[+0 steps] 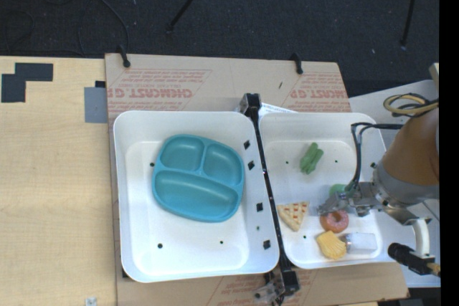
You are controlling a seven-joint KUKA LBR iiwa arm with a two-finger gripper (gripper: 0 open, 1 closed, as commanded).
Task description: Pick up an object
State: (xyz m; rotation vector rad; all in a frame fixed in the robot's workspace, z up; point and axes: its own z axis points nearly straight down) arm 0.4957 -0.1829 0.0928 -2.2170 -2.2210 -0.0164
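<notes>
Grey arm (405, 175) partly covers the green toy (338, 191) beneath it.

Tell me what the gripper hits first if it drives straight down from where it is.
Probably the donut: the gripper sits right above it in the right bin, with a green piece just beside. Its height is hard to judge from this slanted view.

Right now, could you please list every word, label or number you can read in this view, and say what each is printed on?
"CHEMCAST GP": red print, upside down in this view, on the left part of the cardboard sheet behind the bins.
"...GP": the same red print again on the sheet's right part, readable only in part.
Smaller red lines beneath both prints: too blurred to read.
Red print on the cardboard by the bins' near edge: too blurred to read.
</notes>
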